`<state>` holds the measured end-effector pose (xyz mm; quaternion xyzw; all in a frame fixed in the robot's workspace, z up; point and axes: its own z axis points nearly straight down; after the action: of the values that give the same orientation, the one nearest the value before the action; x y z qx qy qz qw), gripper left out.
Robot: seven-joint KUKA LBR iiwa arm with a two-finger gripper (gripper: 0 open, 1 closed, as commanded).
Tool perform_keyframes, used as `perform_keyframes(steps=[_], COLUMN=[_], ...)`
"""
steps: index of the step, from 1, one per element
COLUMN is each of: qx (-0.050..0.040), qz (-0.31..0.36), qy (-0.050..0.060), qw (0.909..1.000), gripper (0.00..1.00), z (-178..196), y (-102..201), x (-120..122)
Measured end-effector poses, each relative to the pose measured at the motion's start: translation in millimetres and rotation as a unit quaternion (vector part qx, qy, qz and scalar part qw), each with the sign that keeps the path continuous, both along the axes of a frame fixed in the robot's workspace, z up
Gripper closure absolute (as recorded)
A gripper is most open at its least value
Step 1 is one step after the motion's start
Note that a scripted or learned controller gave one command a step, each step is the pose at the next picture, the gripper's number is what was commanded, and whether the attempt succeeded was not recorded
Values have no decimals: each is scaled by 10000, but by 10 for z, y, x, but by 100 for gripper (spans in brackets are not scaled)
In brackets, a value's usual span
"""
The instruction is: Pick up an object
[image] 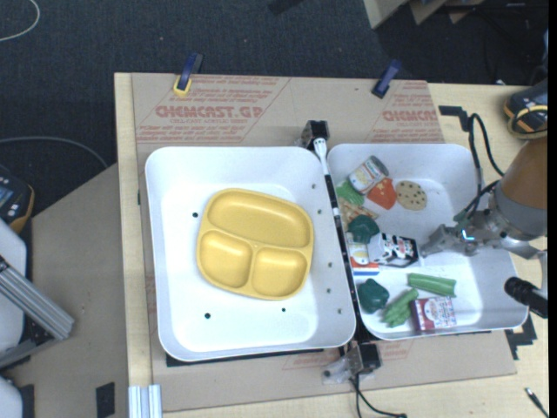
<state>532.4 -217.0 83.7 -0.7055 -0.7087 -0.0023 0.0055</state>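
The counter (261, 103) carries two shallow white bins side by side; the left bin (174, 259) holds a yellow divided tray (254, 244) and nothing else that shows; the right bin (452, 168) holds all the small clutter, and so all the candidates for picking.

The arm (526, 190) reaches in from the right, its hand (435, 239) low over the middle of the right bin, pointing left; whether the hand is apart or together cannot be told here, and nothing is seen caught in it, so no grasp can be claimed.

Judging from this, the step in hand is the approach: the hand is down among the objects but nothing is lifted yet.

The nearest things are a small white-and-black packet (393, 249) just to its left and a pale green stalk (431, 282) just below it; either looks the likeliest target. Further off, toward the bin's far side, lie a small can (369, 173), an orange-red piece (382, 193) and a speckled cookie (412, 195); along the bin's left wall sit dark green pieces (361, 229), with another dark green lump (373, 295) near the front, a second green stalk (399, 307) and a red packet (432, 313) beside it.

The next move, as I judge it, calls for settling on one object, centring the hand over it and closing squarely; the things lie near one another, so a careless descent could shove a neighbour or pinch two at once; the flat packets may be hard to get under.
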Motion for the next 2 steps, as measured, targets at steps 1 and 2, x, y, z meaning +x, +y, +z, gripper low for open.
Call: perform_keyframes(steps=[1,2], qx=[-42,-71], qz=[-11,-15], qy=[-21,-52], qw=[10000,10000], gripper=[100,100], z=[117,558], y=[-32,2], x=[-3,44])
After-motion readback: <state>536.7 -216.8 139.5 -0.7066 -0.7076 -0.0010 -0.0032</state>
